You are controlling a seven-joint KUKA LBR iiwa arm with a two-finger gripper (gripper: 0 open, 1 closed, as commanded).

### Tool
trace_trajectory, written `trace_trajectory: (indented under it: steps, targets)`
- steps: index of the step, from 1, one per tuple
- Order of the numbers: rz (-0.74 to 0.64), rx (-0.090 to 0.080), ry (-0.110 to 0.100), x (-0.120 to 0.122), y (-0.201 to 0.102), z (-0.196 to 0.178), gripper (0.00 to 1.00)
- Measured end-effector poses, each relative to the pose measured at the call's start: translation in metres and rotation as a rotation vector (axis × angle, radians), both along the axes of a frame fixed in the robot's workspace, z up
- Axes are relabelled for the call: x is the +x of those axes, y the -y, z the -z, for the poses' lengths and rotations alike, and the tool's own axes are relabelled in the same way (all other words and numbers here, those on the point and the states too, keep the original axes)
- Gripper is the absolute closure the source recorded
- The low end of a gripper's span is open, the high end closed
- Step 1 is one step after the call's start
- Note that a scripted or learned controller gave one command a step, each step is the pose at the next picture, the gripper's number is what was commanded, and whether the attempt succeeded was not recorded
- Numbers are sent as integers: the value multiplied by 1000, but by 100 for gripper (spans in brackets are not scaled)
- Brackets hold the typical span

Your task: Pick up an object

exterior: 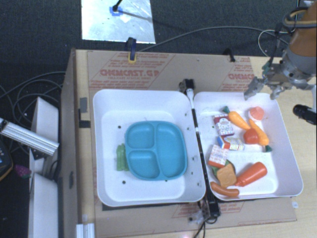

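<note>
The right bin (287,157) holds several toy foods: an orange carrot (237,119), a second carrot (258,131), a red tomato (250,137), a pink round slice (256,113), a small red-and-white carton (224,125), a big orange-red carrot (251,174) and a sausage (224,190). My gripper (261,93) hangs above the bin's far right rim, open, with nothing between its fingers. It is apart from every object; the pink slice lies closest, just below it.
The left bin (106,133) carries a blue divided plate (155,149) with a green piece (121,157) at its left side. A flat box (218,156), a small bottle (232,145) and a brown bread slice (227,175) crowd the right bin's left half.
</note>
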State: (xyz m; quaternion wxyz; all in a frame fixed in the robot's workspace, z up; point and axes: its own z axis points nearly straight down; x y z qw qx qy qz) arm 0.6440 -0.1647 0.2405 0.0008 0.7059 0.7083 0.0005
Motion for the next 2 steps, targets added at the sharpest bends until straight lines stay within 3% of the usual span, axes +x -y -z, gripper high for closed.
trace_trajectory:
  steps: [1, 2]
  targets:
    - [-1, -1, 3, -1, 27, 136, 0]
    - [-1, 0, -1, -24, -2, 156, 0]
